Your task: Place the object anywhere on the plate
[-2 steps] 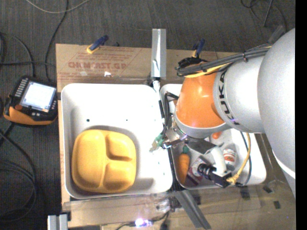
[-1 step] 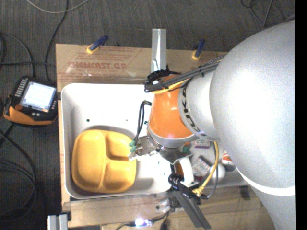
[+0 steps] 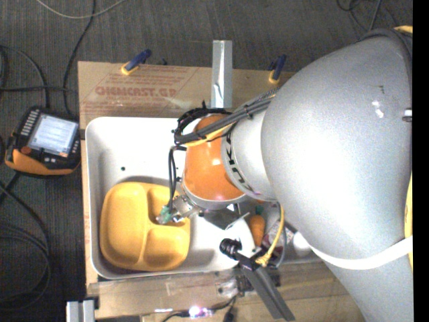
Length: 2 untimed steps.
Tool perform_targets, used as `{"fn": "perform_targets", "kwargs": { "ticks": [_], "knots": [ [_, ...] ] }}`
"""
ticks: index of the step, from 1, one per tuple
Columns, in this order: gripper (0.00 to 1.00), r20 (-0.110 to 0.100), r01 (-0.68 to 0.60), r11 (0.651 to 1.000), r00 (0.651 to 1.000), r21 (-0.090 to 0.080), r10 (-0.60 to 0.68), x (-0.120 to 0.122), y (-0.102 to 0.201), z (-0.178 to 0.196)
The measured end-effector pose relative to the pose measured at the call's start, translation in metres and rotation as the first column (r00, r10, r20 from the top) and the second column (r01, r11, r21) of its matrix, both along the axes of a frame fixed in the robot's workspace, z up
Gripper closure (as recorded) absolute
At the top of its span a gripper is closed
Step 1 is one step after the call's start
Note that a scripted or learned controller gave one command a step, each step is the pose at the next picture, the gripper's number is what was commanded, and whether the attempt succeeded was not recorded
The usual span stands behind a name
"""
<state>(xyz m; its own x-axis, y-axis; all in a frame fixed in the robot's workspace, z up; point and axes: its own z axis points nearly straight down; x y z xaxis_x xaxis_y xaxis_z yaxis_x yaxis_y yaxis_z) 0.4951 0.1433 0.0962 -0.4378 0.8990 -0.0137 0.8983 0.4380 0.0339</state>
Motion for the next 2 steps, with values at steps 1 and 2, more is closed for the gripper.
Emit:
{"fn": "perform_targets", "kwargs": {
  "ticks": [1,2],
  "knots": [
    [0.0,0.011,-0.002,1.0,1.0,0.005,0.002,0.003,0.003,0.002],
    [0.0,0.005,0.114,0.993,0.993,-0.02,-0.114,0.005,0.023,0.002]
  ]
}}
